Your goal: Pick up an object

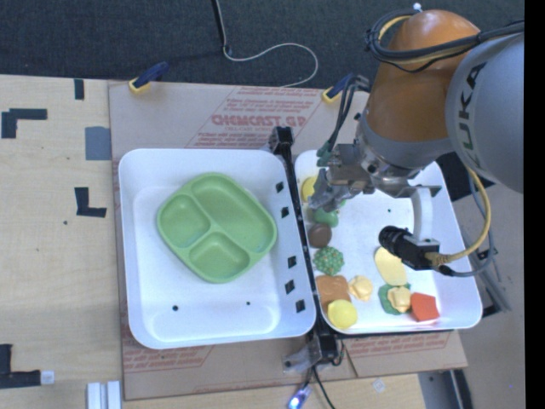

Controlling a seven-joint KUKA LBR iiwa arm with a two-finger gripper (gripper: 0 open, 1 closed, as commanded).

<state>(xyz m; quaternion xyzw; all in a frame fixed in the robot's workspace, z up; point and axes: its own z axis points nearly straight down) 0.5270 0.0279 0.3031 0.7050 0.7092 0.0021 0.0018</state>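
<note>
Right now the grey two-finger gripper [322, 204] is hovering low by the right bin's [456, 228] left wall, over a small brown round toy [320, 235]; whether its jaws are spread I cannot tell. Next it likely needs lowering and closing.

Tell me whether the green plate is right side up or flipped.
Right side up: the green plate in the left bin shows three hollow compartments facing the camera, with nothing in them.

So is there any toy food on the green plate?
No, the green plate lies bare in the left bin, and the toy food is all in the right bin.
</note>
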